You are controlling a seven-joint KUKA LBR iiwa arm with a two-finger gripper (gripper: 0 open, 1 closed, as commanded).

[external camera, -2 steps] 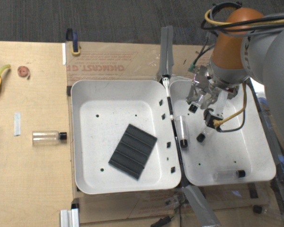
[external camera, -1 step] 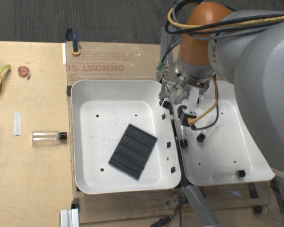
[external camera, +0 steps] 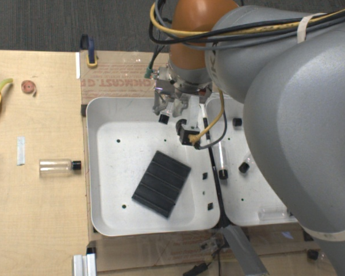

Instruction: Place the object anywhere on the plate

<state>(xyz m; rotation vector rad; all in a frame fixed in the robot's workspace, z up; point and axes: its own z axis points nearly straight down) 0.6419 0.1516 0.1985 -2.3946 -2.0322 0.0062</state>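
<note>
Wooden bench (external camera: pixel 34 211) under everything, dark carpet behind. Grey arm (external camera: pixel 287 114) covers most of the right bin (external camera: pixel 259 206). Left bin (external camera: pixel 103 211) holds the black ribbed plate (external camera: pixel 161 184), lying flat and tilted, near its centre. Gripper (external camera: pixel 171 112) hangs over the left bin's back edge, apart from the plate; can't tell if it's released or clenched. Small clear bottle (external camera: pixel 58 165) lies on the bench left of the bins.
</note>
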